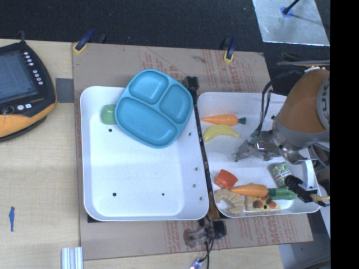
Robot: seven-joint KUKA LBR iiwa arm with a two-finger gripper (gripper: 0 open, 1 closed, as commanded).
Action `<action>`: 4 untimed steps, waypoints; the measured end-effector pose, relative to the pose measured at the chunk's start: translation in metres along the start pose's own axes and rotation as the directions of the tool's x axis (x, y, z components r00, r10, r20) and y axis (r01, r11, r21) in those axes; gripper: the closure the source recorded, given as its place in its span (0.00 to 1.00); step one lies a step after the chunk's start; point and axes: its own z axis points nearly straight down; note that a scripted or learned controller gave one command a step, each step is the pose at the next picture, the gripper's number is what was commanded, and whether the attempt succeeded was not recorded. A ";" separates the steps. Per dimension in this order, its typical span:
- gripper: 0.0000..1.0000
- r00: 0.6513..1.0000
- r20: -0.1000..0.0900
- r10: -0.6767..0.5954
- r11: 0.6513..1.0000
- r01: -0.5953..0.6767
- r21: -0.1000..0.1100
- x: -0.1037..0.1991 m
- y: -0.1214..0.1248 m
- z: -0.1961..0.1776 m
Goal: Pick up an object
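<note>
Nearest to me on the counter (pixel 45 206), the right bin (pixel 255 101) carries a cluster along its near edge: a pale, lumpy toy food piece (pixel 231 201) at the near left corner, a second carrot (pixel 262 191) lying lengthwise with its green top pointing right, and a small red block (pixel 226 179) just beyond the carrot's left end. To the right of those I see a small green-labelled can (pixel 280 171) close to the arm's wrist. The left bin (pixel 140 200) shows bare white floor across its near half. Moving farther in, the claw (pixel 247 150) sits low over the middle of the right bin, its metal fingers spread apart with nothing between them; it is near the yellow banana (pixel 220 132) but not touching it as far as I can tell. Just beyond the banana lies a carrot (pixel 223 119), tip to the left. In the far part of the left bin a blue divided plate (pixel 153 108) rests tilted over the far rim, and a green round piece (pixel 108 114) peeks out at its left edge. Far left on the counter sits the control pendant (pixel 19 91).
</note>
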 end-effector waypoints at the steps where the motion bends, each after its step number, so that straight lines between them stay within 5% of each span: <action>1: 0.00 1.000 -0.017 -0.006 1.000 0.005 -0.006 -0.038 0.114 -0.002; 3: 0.00 1.000 -0.009 -0.002 1.000 0.002 -0.002 -0.026 0.111 -0.001; 4: 0.00 1.000 -0.027 -0.009 1.000 0.009 -0.008 -0.045 0.116 -0.003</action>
